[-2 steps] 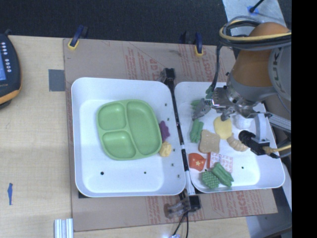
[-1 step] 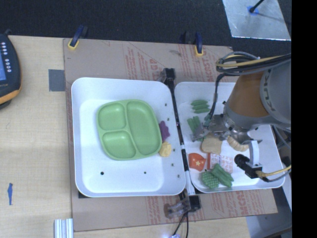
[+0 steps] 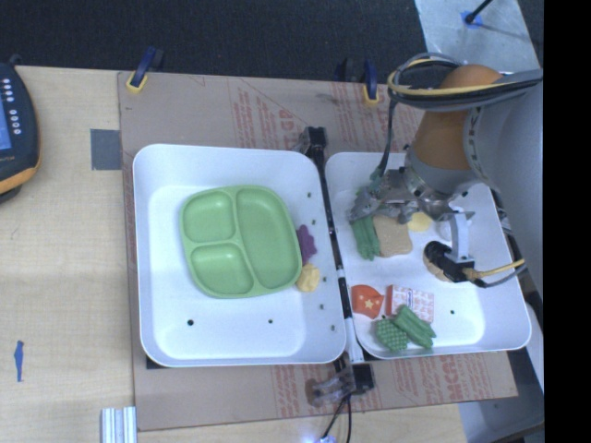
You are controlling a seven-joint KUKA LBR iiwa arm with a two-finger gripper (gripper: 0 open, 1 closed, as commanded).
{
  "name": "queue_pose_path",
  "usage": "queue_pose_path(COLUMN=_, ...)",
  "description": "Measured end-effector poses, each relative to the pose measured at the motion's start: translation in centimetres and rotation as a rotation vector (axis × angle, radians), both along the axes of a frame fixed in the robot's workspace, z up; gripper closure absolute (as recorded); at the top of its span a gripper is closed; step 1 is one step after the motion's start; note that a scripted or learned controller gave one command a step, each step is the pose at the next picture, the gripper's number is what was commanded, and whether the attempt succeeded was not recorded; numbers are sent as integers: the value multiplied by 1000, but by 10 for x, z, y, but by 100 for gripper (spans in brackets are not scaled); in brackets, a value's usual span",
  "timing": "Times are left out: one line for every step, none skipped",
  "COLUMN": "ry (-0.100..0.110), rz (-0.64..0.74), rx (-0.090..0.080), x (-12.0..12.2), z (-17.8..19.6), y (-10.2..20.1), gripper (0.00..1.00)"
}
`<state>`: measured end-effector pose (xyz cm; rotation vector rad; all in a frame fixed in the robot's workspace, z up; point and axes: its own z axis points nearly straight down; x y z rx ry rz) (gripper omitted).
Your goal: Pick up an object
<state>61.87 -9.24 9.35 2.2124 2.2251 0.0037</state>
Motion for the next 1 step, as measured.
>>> queue_pose_path(ry=2, rz=0, rx=0, x=40, z=0, y=-1, gripper=0)
